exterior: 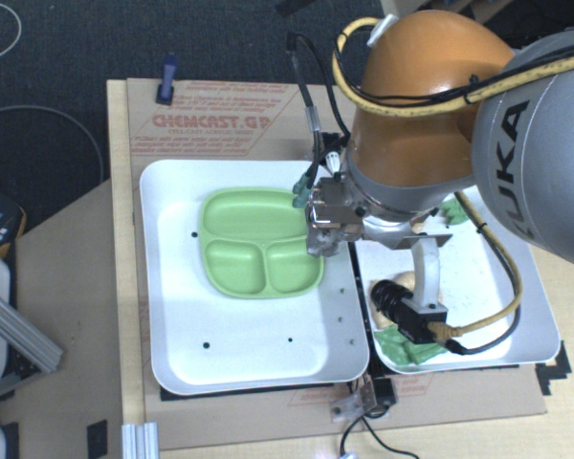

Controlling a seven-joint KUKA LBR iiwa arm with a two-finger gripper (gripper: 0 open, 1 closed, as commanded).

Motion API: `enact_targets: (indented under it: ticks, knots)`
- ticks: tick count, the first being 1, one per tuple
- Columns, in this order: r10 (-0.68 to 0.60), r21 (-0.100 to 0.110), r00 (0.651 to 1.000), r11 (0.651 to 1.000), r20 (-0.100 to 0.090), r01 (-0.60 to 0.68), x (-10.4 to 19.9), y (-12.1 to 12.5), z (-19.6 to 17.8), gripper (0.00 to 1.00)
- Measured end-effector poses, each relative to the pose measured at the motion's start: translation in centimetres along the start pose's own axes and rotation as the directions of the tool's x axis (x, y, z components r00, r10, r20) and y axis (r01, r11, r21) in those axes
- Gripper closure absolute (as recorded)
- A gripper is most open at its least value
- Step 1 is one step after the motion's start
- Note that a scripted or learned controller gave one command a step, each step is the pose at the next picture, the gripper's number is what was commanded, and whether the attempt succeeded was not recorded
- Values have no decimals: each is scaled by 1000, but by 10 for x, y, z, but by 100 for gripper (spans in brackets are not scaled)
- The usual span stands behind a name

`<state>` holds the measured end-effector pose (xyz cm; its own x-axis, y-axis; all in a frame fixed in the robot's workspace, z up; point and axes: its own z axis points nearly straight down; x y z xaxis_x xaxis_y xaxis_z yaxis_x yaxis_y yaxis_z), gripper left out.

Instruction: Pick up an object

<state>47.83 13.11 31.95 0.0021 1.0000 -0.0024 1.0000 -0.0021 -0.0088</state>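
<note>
The grey arm reaches in from the right and hangs low over the seam between the two white bins, its orange band bulging at the top of the wrist. The gripper sits over the right edge of the left bin, just above the right rim of a light green divided plate. From where I stand I cannot tell how wide it is spread, nor whether it has anything in its grasp; the wrist housing covers most of it.

The plate lies flat in the upper middle of the left bin, nearer the far edge than the near one, with one long compartment at the back and two smaller ones in front.

In the right bin, a crumpled green thing lies at the near left corner, partly under a black cable fitting that hangs from the arm. Another scrap of green peeks out near the far edge, beside the wrist.

Both bins rest on a brown board printed with red lettering, and a small blue object lies at the board's far left corner.
</note>
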Motion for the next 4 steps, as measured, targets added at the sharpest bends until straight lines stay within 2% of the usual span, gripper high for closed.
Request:
enact_targets:
  ticks: [1, 2, 3, 4]
  knots:
    - [1, 2, 1000, 1000, 1, -1, -8, 27, 93, 100]
    - [2, -15, 1000, 1000, -3, -2, -46, 1, 19, 100]
    - [0, -27, 1000, 1000, -5, 0, -77, 2, -113, 100]
    - [-1, -6, 1000, 1000, -2, 0, -84, 0, -88, 100]
